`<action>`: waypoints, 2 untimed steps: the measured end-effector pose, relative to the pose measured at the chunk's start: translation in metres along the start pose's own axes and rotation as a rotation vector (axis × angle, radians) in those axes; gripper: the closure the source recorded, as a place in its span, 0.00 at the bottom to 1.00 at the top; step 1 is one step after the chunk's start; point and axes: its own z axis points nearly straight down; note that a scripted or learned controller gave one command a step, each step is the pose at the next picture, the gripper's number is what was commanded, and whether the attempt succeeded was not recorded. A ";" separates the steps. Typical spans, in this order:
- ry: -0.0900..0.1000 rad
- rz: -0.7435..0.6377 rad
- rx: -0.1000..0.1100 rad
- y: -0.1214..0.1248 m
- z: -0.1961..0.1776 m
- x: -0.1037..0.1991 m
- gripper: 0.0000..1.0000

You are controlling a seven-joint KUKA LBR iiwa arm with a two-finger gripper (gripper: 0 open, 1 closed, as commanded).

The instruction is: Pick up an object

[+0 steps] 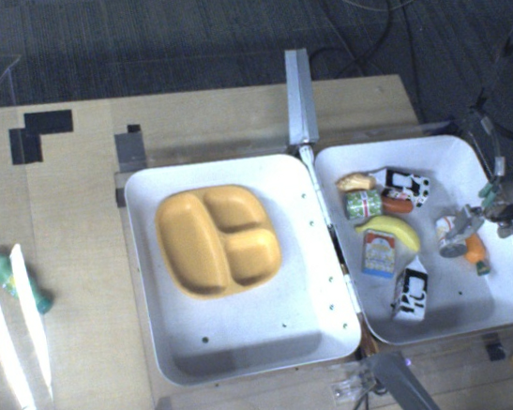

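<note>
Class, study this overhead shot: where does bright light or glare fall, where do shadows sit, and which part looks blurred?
In the camera view, sunlight streaks across the bench at far left and washes it out; the left bin shows soft shadow along its lower inside wall; the yellow tray has a mild sheen; the gripper in the right bin looks slightly blurred.

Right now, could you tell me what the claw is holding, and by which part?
It cannot be told: the claw sits low in the right bin beside a small orange object.

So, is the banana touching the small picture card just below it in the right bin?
Touching. In the camera view the banana overlaps the card's upper edge with no bin floor showing between them.
</note>
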 end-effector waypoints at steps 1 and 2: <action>0.000 0.014 0.000 0.026 0.045 -0.027 0.00; -0.008 -0.037 -0.023 0.053 0.110 -0.023 0.00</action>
